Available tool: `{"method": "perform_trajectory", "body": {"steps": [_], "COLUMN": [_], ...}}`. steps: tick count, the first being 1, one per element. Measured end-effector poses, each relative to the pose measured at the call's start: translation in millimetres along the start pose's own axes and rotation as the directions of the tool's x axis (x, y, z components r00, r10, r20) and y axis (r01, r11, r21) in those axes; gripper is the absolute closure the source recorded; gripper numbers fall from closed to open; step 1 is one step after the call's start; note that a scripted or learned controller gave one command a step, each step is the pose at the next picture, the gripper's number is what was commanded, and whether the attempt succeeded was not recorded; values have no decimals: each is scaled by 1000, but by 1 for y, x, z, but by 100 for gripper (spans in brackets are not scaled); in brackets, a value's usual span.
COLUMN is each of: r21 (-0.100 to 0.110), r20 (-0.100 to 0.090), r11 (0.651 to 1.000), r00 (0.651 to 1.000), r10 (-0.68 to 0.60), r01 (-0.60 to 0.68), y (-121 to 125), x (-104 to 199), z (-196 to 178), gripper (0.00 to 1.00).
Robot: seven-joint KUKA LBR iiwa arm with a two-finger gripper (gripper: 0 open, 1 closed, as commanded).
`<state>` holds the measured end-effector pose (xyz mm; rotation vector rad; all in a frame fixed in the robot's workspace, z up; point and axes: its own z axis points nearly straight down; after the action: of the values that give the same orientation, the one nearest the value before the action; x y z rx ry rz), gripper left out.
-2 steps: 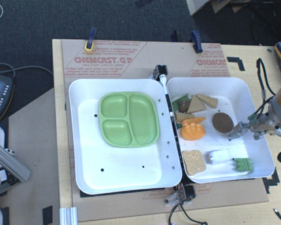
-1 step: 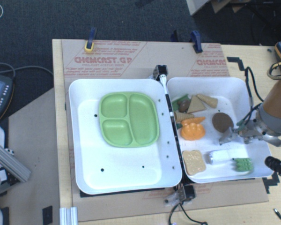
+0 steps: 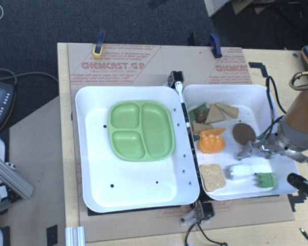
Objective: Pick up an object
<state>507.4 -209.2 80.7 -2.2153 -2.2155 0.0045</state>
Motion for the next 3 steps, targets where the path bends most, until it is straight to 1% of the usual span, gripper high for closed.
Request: {"method": "perform_trajectory", "body": {"steps": [1,2,3], "r21": [0,-11,-9], "r20": [0,6,6], "r11": [1000,1000,1000], "r00": [1000,1000,1000], "r10": [0,-1,0], "r01": [0,1,0], "y": [1,7,-1], "x": [0,-6,-10], "z": [-8,-66,-112], "gripper": [100,100,100]}}
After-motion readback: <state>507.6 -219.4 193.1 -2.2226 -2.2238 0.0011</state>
